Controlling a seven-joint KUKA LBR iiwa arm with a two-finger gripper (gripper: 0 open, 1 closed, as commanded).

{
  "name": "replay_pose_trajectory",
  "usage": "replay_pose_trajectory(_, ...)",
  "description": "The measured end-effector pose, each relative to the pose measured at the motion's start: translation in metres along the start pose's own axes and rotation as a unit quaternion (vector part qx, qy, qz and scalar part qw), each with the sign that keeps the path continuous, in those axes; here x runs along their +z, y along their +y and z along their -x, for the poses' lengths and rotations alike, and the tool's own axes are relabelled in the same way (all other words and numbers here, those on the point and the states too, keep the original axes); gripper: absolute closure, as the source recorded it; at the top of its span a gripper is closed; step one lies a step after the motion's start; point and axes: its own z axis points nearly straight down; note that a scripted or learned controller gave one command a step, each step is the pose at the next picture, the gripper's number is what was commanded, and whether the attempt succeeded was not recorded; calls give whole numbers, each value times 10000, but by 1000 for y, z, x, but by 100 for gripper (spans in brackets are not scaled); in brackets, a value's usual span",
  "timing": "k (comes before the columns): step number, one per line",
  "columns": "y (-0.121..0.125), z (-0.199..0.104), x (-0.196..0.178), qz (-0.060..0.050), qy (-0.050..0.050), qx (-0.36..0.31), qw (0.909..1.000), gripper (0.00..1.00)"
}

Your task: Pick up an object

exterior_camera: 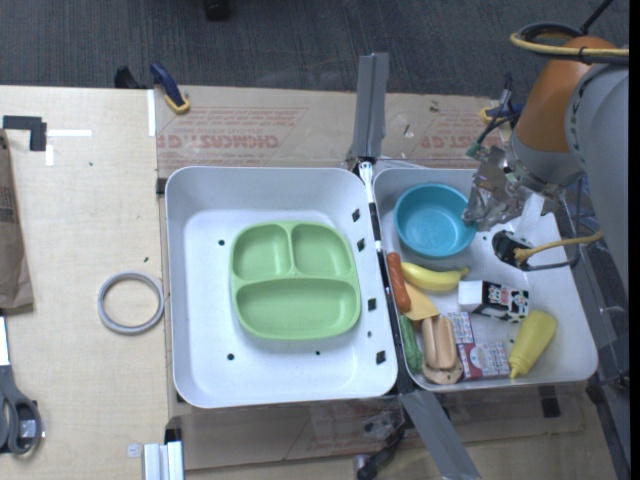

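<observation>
Hand (pixel 492 200) is parked over the far end of the right bin (pixel 560 363), just beside the blue bowl (pixel 432 221), right at its rim on the arm side. Honestly can't tell whether it's apart or together, it's a dark metal jumble from this angle, and nothing visible is caught in it. The grey arm with its orange band (pixel 555 108) comes in from the right edge above it.

All the pickable stuff is in that right bin. The blue bowl sits upright at the far end. Just in front of it is a banana (pixel 432 276), lying across the bin, and a red-orange hot dog sausage (pixel 399 281) lies along the left wall, touching the banana's end. Nearer the front there's a hot dog in a bun (pixel 439 348), with a green thing (pixel 408 343) squeezed between it and the left wall. A flat red and white packet (pixel 475 348) sits next to the bun, a yellow mustard bottle (pixel 531 340) lies tilted at the front right corner, and a small black and white box (pixel 503 299) is between the banana and the bottle.

The left bin (pixel 190 268) holds a green divided plate (pixel 295 279), flat, roughly in the middle.

Out on the bench (pixel 80 218), well left of the bins, there's a roll of tape (pixel 130 302), and scissors (pixel 18 420) at the front left edge.
</observation>
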Motion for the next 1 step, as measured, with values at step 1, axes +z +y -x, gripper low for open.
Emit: replay_pose_trajectory(1, 60, 48, -58, -8, -10, -738, 9973, 100)
